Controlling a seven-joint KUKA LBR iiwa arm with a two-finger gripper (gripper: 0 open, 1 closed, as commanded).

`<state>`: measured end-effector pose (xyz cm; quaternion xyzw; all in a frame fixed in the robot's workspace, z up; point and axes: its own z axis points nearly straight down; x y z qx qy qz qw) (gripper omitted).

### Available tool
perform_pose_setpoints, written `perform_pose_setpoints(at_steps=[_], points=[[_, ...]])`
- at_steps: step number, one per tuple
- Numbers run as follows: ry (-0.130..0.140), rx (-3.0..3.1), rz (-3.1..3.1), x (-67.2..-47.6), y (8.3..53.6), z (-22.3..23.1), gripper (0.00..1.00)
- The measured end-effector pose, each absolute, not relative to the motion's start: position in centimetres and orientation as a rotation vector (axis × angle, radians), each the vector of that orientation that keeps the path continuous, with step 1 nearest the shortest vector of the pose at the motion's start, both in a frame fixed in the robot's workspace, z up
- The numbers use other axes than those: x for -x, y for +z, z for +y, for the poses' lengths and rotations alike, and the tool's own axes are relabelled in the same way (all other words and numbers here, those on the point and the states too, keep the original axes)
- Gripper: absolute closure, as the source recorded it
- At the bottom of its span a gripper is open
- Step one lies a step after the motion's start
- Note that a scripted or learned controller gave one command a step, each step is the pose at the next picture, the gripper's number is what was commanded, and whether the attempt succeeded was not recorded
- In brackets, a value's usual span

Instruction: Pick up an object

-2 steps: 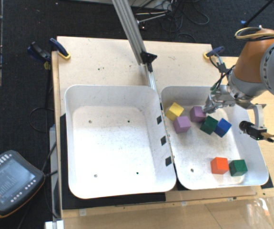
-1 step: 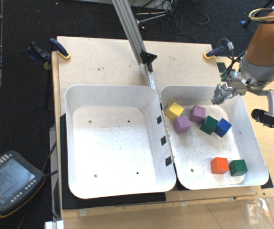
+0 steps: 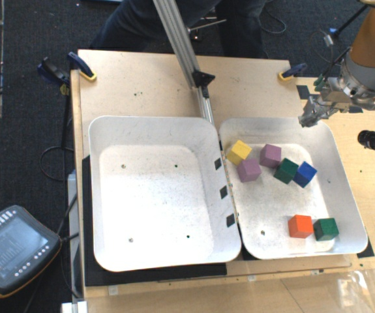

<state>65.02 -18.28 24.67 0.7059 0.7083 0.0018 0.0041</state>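
Orange is the block [image 3: 300,226] I would choose, and I describe every place from it. It lies in the right bin [image 3: 344,194], touching a green block [image 3: 326,229] beside it. Farther up the bin from it sit a blue block [image 3: 306,173] against a second green block [image 3: 285,171], two purple blocks [image 3: 270,154] [image 3: 249,169] and a yellow block [image 3: 239,152]. My gripper [image 3: 310,117] hangs well apart from the orange block, over the far rim of the bin; I cannot tell how it is set. I fear one risk: the blocks touch in pairs, so a descent may push a neighbour or catch two. Beside this bin is the left bin [image 3: 154,188], on a pale wooden bench [image 3: 141,83] over dark carpet [image 3: 24,109].
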Motion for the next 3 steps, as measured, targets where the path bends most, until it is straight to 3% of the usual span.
perform_pose_setpoints(at_steps=[1, 3], points=[[0.006, -2.212, 2.22, -65.2, 29.4, -18.3, 1.0], [0.0, -2.215, 2.23, -63.8, 26.8, -8.6, 1.0]])
